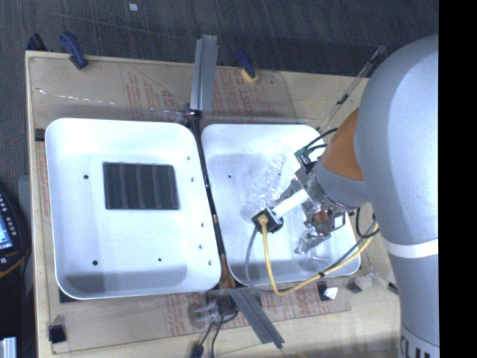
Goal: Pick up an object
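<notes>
My gripper (313, 233) reaches down into the lower right part of the right bin (223, 200), under the grey wrist with its orange band. A clear, glassy object (308, 250) lies on the bin floor right at the gripper's tip; whether it is gripped is hidden. A second clear crumpled plastic piece (265, 177) lies up and to the left of the gripper, apart from it. A dark grey ribbed rectangular block (140, 186) lies flat in the middle of the left bin (67, 267).
A yellow cable (265, 263) loops from a black fitting (264, 221) beside the wrist down over the right bin's front rim. A grey metal bar (203, 73) rises behind the seam between the bins. Blue clamps (73, 49) hold the board's far edge.
</notes>
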